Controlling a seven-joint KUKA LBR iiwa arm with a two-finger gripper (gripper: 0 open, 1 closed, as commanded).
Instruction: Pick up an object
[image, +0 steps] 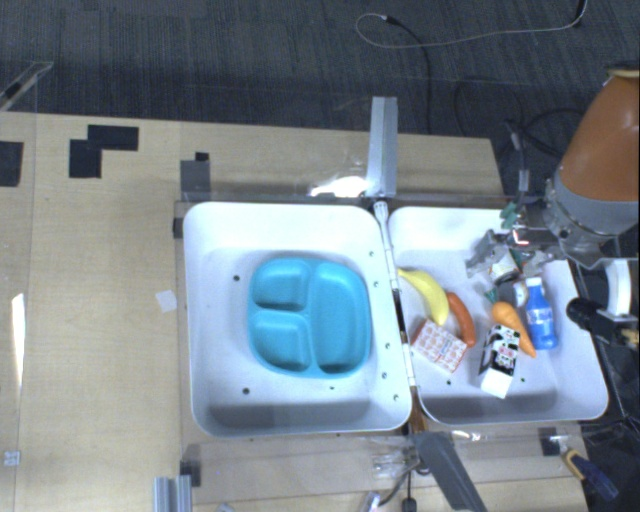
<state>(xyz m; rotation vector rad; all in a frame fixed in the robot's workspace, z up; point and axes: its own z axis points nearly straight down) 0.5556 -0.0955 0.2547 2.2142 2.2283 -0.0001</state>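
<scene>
Camera view has my pincer (503, 262) hovering over the back of the right bin (590, 400), fingers spread and nothing between them. So I'm at the approach step, no grab yet. The goods lie just below: blue bottle (540, 316), carrot (512, 324), banana (426, 293). Next I'd guess I need to drop straight down on one and close up.

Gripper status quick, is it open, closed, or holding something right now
Gripper: cannot be told. It sits low over the right bin, just above the blue bottle and the orange carrot; nothing is visibly held.
</scene>
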